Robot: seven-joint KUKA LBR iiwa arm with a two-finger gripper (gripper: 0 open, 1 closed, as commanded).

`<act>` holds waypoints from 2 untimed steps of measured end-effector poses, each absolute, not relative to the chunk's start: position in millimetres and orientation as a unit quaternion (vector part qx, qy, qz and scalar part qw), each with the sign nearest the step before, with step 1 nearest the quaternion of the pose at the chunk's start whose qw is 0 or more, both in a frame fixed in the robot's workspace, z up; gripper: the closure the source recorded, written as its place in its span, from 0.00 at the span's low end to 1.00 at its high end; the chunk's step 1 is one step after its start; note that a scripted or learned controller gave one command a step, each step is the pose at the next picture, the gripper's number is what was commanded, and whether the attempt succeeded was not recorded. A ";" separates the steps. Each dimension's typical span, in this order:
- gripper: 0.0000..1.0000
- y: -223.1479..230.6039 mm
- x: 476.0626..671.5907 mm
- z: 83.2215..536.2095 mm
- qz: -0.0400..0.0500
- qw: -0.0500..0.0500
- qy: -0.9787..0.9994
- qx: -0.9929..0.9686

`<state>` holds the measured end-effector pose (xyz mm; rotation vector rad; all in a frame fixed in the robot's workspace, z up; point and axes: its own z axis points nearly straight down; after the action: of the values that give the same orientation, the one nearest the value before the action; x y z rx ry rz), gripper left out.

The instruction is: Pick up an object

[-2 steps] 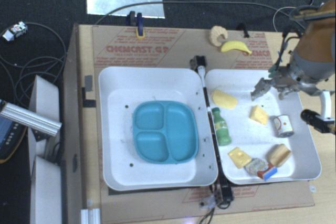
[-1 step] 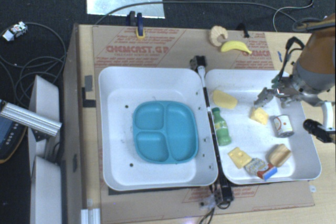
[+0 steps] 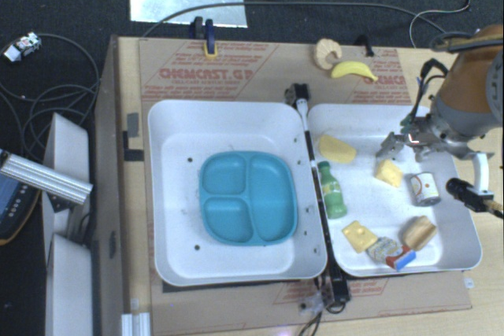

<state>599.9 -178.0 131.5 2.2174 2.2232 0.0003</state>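
My gripper [image 3: 405, 149] hangs over the right bin [image 3: 472, 248], near its upper right part, with its two fingers spread open and nothing between them. A yellow wedge [image 3: 388, 173] lies just below and left of the fingertips. A small white can [image 3: 425, 187] sits to the right of the wedge. Further left lie a yellow lump [image 3: 336, 148] and a green bottle [image 3: 332, 191] by the bin's left wall. Along the front edge are a yellow cheese slice [image 3: 358, 235], a bread roll [image 3: 418, 232], a grey piece [image 3: 383, 249] and a red-and-blue item [image 3: 403, 258].
The left bin [image 3: 169, 138] holds a blue divided plate [image 3: 247, 197]. A banana [image 3: 353, 71] and a beige object [image 3: 327, 53] rest on the cardboard behind the right bin. The arm [image 3: 472, 90] enters from the right, above the bin's far corner.
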 end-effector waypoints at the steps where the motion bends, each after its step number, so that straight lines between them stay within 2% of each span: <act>1: 0.00 -151.6 598.3 85.1 0.001 0.002 0.708 0.706; 2: 1.00 -152.4 600.3 97.9 0.002 0.004 0.709 0.705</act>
<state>600.3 -152.4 97.9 2.2101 2.2210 0.0070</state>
